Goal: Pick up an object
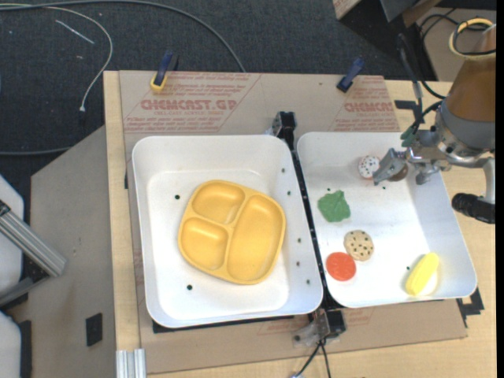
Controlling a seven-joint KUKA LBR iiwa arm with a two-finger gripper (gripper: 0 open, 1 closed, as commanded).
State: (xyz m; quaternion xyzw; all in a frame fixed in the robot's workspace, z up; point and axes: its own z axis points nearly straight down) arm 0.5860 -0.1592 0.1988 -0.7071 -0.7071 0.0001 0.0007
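Approaching step: your gripper (396,168) hangs beside the speckled ball (368,166), grip state indiscernible; next, centre over it and descend.

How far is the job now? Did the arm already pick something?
Nothing looks picked yet. The tool is low in the right bin, beside the speckled ball, with nothing seen in it. Broccoli, cookie, tomato slice and banana lie in that bin. The grasp and lift are left.
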